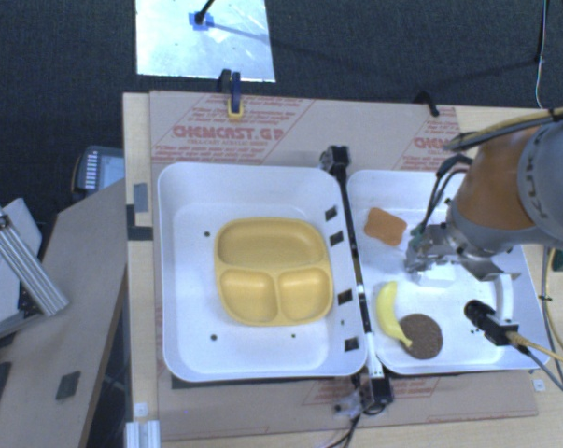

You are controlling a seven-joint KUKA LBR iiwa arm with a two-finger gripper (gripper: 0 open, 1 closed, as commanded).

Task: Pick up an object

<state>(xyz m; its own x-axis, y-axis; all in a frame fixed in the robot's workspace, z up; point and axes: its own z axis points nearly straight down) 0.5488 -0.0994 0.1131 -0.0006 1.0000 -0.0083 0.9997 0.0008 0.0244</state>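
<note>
Nothing looks lifted yet: the banana (387, 310), brown cookie (421, 335) and orange sponge (386, 226) all lie on the floor of the right bin (393, 187). The gripper (419, 255) hangs low between sponge and banana; whether it is spread I cannot tell. A yellow tray (267, 271) sits in the left bin (183, 250).

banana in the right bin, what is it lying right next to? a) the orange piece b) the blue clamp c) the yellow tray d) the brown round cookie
d: the banana lies at the front of the right bin, its lower end beside the brown round cookie; the orange piece sits apart, farther back, and the yellow tray is in the left bin.
</note>
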